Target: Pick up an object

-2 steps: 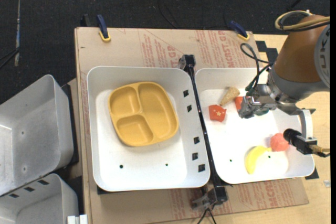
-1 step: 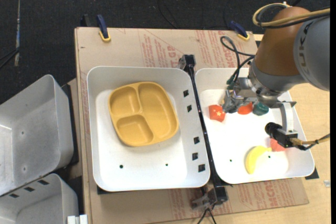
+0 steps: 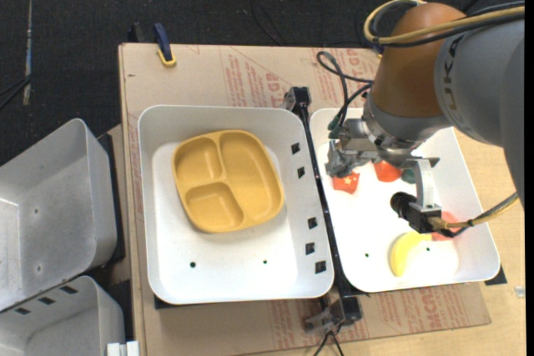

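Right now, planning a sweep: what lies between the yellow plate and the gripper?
In the camera view, no object: bare floor of the left bin and both bins' rims, between plate and gripper.

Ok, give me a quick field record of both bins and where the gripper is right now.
left bin: holds a yellow divided plate
right bin: red piece, orange piece, yellow banana-shaped item
gripper: down over the right bin's upper left, right at the red piece
grasp: cannot tell from this view
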